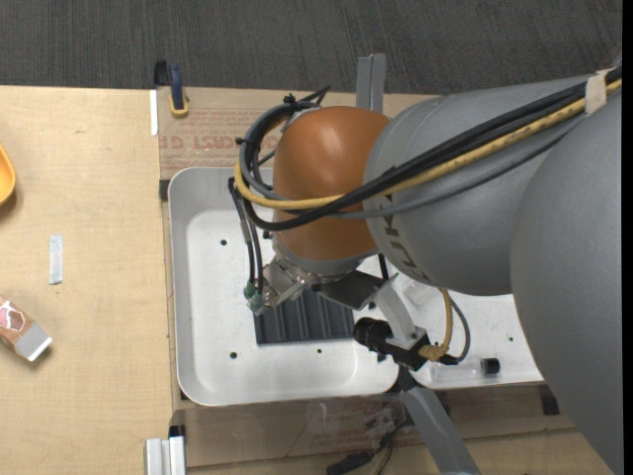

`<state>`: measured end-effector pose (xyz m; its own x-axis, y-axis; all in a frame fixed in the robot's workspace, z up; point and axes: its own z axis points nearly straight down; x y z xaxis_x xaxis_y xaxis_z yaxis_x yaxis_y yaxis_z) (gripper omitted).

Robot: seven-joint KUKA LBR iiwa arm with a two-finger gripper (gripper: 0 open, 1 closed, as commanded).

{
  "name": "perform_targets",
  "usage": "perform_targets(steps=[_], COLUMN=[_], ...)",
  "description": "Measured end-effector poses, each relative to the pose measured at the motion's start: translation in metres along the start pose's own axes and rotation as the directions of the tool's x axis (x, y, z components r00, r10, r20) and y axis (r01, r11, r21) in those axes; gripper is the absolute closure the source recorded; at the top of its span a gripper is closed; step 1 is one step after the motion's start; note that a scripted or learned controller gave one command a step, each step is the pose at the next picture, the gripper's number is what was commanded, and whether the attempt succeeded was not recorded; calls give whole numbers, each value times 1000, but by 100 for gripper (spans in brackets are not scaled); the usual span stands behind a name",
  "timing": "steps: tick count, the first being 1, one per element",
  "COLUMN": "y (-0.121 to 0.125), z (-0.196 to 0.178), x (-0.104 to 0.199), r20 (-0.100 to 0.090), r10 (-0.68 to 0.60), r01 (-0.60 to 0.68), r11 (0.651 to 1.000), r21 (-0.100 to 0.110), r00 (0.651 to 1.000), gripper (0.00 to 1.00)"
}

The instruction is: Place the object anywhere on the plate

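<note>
The grey arm point(465, 196) reaches in from the right and covers most of the scene, its orange band point(326, 181) hanging directly over the white bin point(203, 295). Below the band, the wrist and a dark ribbed block point(302, 320) sit low in the bin, just above its floor. The pincer is hidden under the wrist, so I cannot tell how it stands or whether it has hold of anything. Neither the plate nor the object to be placed on it can be picked out; whatever lies beneath the wrist is hidden from above.

On the wooden desk point(89, 186) to the left lie a small packet point(20, 330) and a pale strip point(55, 260), both well apart from the bin.

Judging from the low pose, the step in hand is either a grasp or a release. To do it well, the arm should rise straight up, so nothing gets dragged across the bin floor.
</note>
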<state>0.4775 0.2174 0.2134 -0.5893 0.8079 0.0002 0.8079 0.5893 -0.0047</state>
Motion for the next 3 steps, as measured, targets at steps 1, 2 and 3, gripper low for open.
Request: perform_targets(steps=[1, 2, 3], y=[-3, -11, -18], z=[12, -26, -28], x=[-46, -15, -26], r20=[0, 2, 2], r10=[-95, -177, -223], r01=[95, 177, 223], r11=[996, 984, 975], r21=[-1, -4, -2], r00=[996, 984, 975], gripper=[100, 100, 100])
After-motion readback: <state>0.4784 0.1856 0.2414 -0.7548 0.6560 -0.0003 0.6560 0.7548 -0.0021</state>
